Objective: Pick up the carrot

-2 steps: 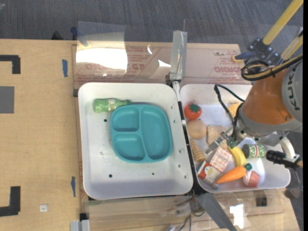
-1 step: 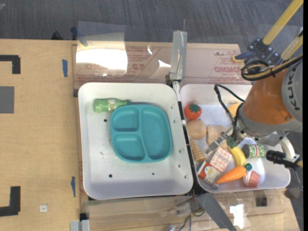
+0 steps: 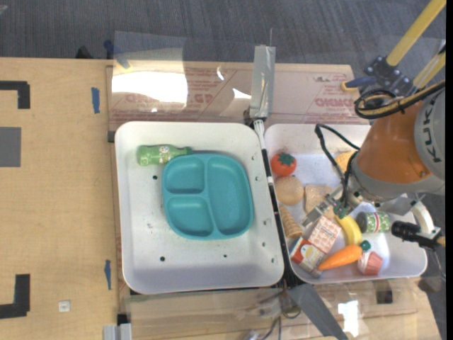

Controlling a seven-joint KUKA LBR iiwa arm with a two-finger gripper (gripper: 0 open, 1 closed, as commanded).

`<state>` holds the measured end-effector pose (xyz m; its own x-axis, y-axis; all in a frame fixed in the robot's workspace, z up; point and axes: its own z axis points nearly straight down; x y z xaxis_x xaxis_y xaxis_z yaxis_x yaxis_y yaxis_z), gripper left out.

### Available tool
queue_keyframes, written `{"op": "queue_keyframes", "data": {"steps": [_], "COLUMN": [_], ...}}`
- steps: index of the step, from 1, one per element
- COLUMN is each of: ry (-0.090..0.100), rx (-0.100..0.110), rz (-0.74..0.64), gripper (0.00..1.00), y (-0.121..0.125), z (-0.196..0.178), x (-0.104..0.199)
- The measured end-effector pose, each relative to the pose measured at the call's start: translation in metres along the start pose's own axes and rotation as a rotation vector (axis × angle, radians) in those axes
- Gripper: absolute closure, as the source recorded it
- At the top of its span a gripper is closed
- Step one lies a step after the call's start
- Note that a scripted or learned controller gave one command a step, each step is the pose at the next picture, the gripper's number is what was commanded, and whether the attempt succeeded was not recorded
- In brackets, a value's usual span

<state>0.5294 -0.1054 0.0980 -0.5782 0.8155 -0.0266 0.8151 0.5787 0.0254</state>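
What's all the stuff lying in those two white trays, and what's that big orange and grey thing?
bins: two, white, side by side on the bench
plate: one, teal, divided, left bin
bottle: one, green, left bin, above the plate
tomato: one, red, right bin, top left
carrot: one, orange, right bin, near front
banana: one, yellow, just above the carrot
carton: one, red and white, left of the carrot
arm: one, grey with orange band, over the right bin
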Motion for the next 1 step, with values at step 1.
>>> {"op": "queue_keyframes", "data": {"steps": [1], "ry": [0.000], "rx": [0.001], "rz": [0.352], "gripper": [0.00], "y": [-0.0545], "z": [-0.0007], "x": [-0.0100]}}
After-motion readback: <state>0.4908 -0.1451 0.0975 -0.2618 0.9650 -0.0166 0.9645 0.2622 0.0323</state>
